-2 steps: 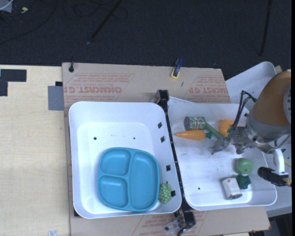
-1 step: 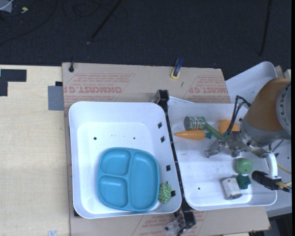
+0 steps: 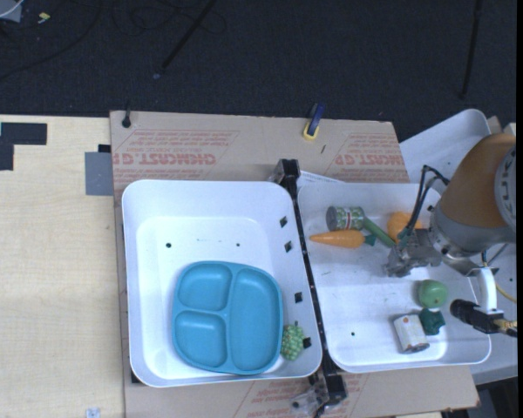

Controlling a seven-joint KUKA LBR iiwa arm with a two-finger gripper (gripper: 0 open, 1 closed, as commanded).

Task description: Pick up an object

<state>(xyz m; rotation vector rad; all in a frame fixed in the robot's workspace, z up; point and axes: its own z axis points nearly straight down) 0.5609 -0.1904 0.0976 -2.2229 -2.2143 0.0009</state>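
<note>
In the right bin point(image 3: 359, 307) lie a carrot point(image 3: 338, 239) with a green top, a small can point(image 3: 344, 218) on its side, an orange piece point(image 3: 398, 225), a green apple point(image 3: 433, 293) and a small white box point(image 3: 410, 333) with a dark green piece point(image 3: 432, 321) beside it. My gripper point(image 3: 404, 260) is low over the bin floor, just right of the carrot's green top, below the orange piece and up-left of the apple. I see nothing held in it. The grey arm point(image 3: 475, 200) hides the bin's right rim.
The left bin point(image 3: 200, 220) holds a blue divided plate point(image 3: 227, 316) and a green bunch of grapes point(image 3: 291, 341) at its lower right corner. A black divider point(image 3: 298, 251) separates the bins. Cardboard point(image 3: 244, 151) lies under both.
</note>
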